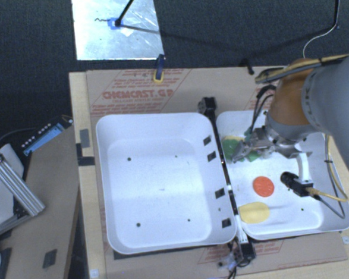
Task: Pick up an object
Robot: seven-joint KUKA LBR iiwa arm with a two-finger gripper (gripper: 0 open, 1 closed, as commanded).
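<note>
where gripper meets one green object, grip unclear, one orange disc, one yellow piece

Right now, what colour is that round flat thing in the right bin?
Orange-red: the round disc, seen in the camera view.

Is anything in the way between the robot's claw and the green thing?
Nothing visible is. The gripper sits right at the green object in the right bin. The orange disc and yellow piece lie nearer the camera, apart.
</note>
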